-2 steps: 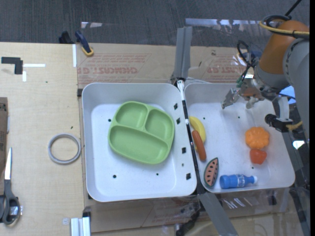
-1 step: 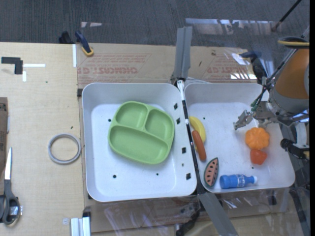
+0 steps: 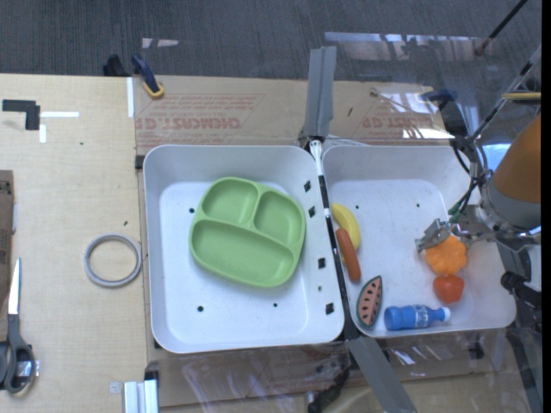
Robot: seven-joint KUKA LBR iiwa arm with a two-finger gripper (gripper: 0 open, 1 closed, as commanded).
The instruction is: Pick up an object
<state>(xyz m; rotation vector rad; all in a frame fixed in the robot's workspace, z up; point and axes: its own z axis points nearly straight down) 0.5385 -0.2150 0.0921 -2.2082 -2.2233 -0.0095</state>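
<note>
While low in the right bin, end effector [image 3: 433, 235], orange fruit [image 3: 447, 255] just beside.

Beyond my wooden bench [image 3: 69, 179] lay dark grey carpet [image 3: 215, 15]; brown cardboard [image 3: 215, 114] covered the bench's far side.

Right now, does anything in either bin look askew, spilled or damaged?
Nothing looks spilled or broken. The blue bottle lies on its side near the right bin's front edge, and the hot dog rests against the banana by the divider. The green plate sits flat in the left bin.
</note>
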